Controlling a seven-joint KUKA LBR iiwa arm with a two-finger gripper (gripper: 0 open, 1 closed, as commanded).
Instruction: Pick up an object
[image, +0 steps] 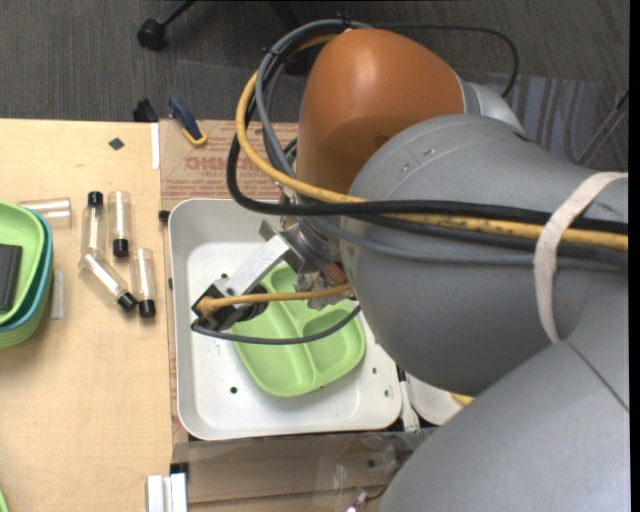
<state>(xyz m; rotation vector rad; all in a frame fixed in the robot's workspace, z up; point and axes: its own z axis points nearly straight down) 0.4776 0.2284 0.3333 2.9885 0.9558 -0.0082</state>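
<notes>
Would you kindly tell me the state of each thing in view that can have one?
Green divided plastic plate: right side up, lying in the white rectangular bin, partly under the arm.
Four clear plastic vials with black caps: capped, lying on their sides on the wooden bench.
Green plastic trays: stacked, right side up.
End effector: down over the plate.

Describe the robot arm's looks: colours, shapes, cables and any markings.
The arm is made of bulky, rounded grey links with a smooth matte finish. A glossy orange dome caps the section above the wrist. A yellow cable and several black cables loop loosely along it. A pale strap wraps around one grey link. No lettering is legible.
</notes>
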